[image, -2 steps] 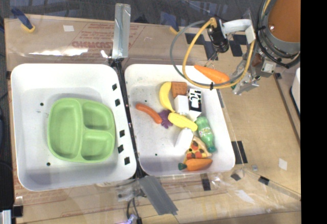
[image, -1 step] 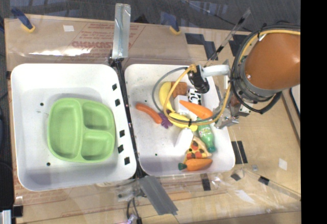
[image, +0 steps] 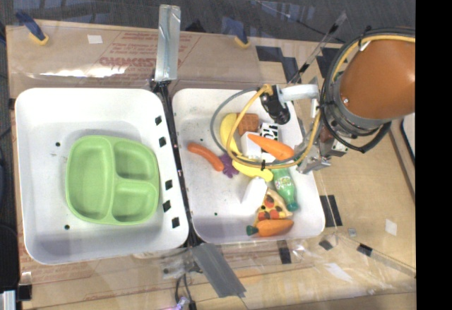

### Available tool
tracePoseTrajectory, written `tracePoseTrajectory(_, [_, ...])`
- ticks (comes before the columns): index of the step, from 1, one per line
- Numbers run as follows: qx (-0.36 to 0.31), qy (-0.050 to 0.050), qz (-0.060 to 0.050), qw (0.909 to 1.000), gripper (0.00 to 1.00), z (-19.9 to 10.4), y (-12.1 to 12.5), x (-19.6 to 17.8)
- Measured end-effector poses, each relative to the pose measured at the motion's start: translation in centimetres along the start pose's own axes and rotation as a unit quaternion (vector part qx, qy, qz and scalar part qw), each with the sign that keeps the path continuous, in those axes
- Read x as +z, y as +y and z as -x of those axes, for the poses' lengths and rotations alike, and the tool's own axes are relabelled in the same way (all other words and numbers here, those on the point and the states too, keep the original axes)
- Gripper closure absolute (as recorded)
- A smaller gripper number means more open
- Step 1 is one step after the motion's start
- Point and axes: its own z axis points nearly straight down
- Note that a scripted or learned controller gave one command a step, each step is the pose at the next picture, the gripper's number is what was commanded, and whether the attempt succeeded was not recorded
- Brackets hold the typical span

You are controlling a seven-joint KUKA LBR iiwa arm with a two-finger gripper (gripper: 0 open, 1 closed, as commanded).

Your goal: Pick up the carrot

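An orange carrot [image: 272, 147] lies in the right bin [image: 205, 220], resting across a yellow banana [image: 234, 148] in the pile near the bin's right side. A second orange carrot-like piece with a green end [image: 272, 227] sits at the bin's front wall. My gripper [image: 316, 159] hangs over the bin's right rim, just right of the upper carrot and apart from it. Nothing shows in its grasp. The grey arm with its orange band [image: 378, 79] reaches in from the right, above the gripper.
The right bin also holds an orange-red piece with a purple end [image: 207, 156], a green bottle [image: 284, 187], a white object [image: 254, 191] and a pizza slice [image: 268, 210]. A green divided plate [image: 111, 180] sits in the left bin [image: 42, 118].
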Motion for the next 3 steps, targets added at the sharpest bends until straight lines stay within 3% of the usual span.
tracePoseTrajectory(2, [-0.007, 0.005, 0.004, 1.0, 1.0, -3.9, -0.6, -18.0])
tracePoseTrajectory(3, [-0.007, -0.002, 0.003, 1.0, 1.0, -0.6, 0.3, -8.6])
